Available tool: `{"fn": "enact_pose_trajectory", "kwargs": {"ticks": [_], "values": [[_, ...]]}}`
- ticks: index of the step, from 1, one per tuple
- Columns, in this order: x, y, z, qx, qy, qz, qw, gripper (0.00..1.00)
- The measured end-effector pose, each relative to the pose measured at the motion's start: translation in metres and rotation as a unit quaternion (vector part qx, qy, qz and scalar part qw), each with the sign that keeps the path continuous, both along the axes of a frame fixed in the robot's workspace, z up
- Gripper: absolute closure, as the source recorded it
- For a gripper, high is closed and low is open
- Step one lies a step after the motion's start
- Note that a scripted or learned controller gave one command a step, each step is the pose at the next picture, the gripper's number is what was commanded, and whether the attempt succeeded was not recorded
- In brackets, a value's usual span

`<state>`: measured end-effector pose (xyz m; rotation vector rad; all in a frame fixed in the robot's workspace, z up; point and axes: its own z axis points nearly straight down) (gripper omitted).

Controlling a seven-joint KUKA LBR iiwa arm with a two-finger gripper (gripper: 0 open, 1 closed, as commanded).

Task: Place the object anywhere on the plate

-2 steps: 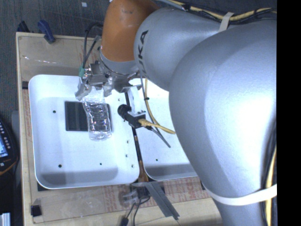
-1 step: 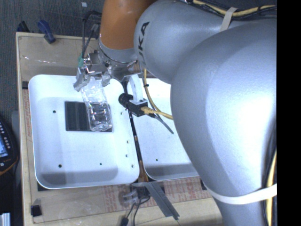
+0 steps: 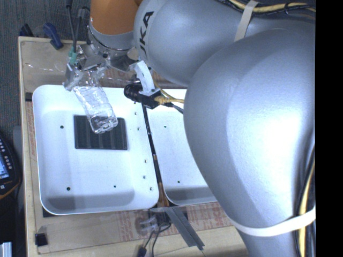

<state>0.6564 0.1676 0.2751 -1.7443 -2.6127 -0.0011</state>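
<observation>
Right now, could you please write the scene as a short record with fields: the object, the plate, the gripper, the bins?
object: clear plastic bottle, tilted, its lower end over the plate
plate: dark ridged rectangle in the left bin
gripper: at the bottle's upper end, near the bin's far edge
grip: cannot tell
bins: left bin and right bin, side by side
</observation>
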Motion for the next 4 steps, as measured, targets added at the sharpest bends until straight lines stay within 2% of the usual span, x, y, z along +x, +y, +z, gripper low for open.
{"fn": "enact_pose_trajectory", "kwargs": {"ticks": [1, 2, 3, 4], "values": [[0.000, 0.000, 0.000, -0.0001, 0.000, 0.000, 1.0000, 0.00], [0.000, -0.028, 0.080, -0.0007, 0.000, -0.084, 0.9964, 0.00], [0.000, -0.063, 0.096, -0.0002, -0.001, 0.020, 0.9998, 0.00], [0.000, -0.085, 0.124, -0.0010, 0.000, -0.038, 0.9993, 0.00]]}}
